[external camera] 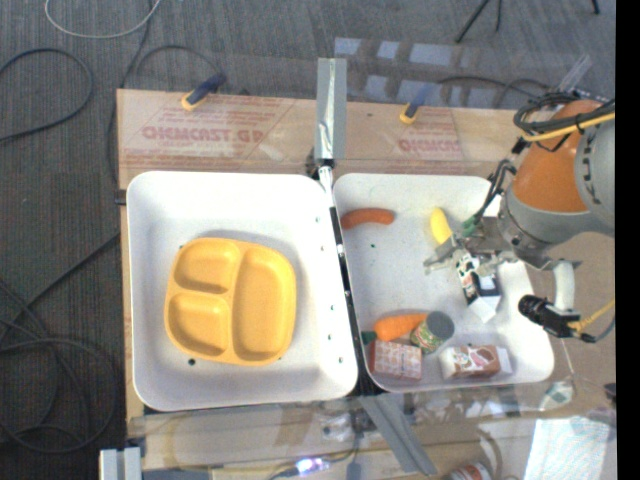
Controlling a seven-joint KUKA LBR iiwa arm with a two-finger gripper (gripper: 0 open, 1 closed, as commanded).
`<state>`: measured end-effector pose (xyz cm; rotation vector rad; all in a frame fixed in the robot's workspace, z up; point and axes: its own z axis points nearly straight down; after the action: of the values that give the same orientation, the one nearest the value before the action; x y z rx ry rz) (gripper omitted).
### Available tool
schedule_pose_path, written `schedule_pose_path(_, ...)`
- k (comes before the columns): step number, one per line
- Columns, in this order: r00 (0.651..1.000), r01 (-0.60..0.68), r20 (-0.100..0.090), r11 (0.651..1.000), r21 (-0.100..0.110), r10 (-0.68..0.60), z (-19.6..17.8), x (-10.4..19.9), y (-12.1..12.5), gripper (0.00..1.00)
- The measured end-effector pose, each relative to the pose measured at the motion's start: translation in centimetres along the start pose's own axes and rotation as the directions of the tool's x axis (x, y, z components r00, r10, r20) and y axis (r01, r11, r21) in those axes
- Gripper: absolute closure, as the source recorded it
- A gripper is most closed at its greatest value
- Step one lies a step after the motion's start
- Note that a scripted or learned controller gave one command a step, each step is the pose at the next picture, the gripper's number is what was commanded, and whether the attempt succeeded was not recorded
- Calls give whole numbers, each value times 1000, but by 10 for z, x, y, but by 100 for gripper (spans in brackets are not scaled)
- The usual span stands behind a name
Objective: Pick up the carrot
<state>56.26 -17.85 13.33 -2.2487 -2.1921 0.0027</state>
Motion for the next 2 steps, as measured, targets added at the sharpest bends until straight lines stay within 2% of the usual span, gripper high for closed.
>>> schedule_pose_path(1, 999, 54, -2, 998, -11, -54, 44, 73, -46, 0)
schedule_pose_path(2, 825, 565, 15, 825, -15, -564, 43, 63, -75, 0)
